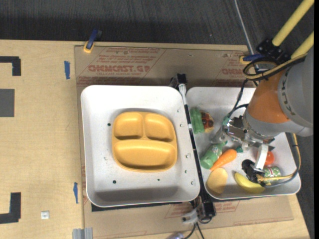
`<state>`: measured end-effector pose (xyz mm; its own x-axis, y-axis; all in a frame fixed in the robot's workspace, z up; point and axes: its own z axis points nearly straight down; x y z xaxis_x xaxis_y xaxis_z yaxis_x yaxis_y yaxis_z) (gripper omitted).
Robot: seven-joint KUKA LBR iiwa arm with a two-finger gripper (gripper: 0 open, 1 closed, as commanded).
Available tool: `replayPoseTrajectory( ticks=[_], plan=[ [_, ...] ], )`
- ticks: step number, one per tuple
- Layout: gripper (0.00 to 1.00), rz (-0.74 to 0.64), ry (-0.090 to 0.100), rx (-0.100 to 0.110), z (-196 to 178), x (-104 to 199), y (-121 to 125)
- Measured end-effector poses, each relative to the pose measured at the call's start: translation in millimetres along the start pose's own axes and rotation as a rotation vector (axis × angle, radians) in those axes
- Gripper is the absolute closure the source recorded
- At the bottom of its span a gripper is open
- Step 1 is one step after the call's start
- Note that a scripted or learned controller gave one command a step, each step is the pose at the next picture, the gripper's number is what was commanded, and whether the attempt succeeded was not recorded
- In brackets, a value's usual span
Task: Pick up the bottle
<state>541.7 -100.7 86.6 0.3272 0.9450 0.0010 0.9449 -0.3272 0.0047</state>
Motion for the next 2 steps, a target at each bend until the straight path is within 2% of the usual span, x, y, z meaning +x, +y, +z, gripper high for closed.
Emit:
replayPoseTrajectory(
  ticks=[1,2],
  plan=[
    [0.00,0.337,0.001,0.001,-0.1,-6.5,-12.1],
    [0.00,0.866,-0.003,0.001,0.6,1.9,2.9]
  ],
)
